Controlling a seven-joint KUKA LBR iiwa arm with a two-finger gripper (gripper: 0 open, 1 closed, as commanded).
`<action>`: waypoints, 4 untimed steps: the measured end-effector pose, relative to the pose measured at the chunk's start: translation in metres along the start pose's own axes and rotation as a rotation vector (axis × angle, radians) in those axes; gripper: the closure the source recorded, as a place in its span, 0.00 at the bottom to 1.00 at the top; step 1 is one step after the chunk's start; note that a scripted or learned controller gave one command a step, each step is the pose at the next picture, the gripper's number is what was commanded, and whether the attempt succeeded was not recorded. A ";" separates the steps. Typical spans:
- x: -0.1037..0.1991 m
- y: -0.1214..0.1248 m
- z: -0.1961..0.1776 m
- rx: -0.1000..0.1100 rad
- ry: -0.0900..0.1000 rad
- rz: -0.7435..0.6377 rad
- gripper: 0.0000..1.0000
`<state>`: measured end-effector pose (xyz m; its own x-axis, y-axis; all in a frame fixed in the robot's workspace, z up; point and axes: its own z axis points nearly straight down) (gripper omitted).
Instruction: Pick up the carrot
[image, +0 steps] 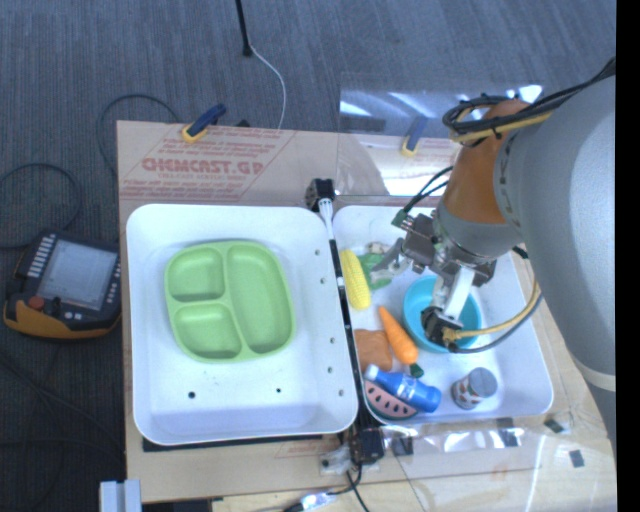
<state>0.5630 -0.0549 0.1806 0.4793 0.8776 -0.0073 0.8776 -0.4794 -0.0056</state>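
Carrot: it lies in the right bin, left of centre. Its long axis runs on a slant, with the narrow tip toward the view's upper left and the green-capped end toward the lower right.

Neighbours: an orange block is just beside its left flank and a blue bowl just beside its right. A corn cob lies beyond its tip. A watermelon slice and a blue bottle crowd its lower end, and a grey can stands farther right.

Arm: I see it reaching in from the right, wrist bent over the bowl. The gripper is above the bin's upper part, near a green leafy piece and apart from the carrot. I cannot tell how far the claw is open, and I see nothing in it.

Left bin: it carries a green divided plate.
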 end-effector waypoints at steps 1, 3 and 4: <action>-0.037 -0.072 0.001 0.005 -0.001 0.256 0.00; 0.006 -0.096 0.001 0.006 0.000 0.266 0.00; 0.006 -0.096 0.001 0.006 0.000 0.266 0.00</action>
<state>0.4820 -0.0038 0.1800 0.6934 0.7205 -0.0094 0.7204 -0.6935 -0.0090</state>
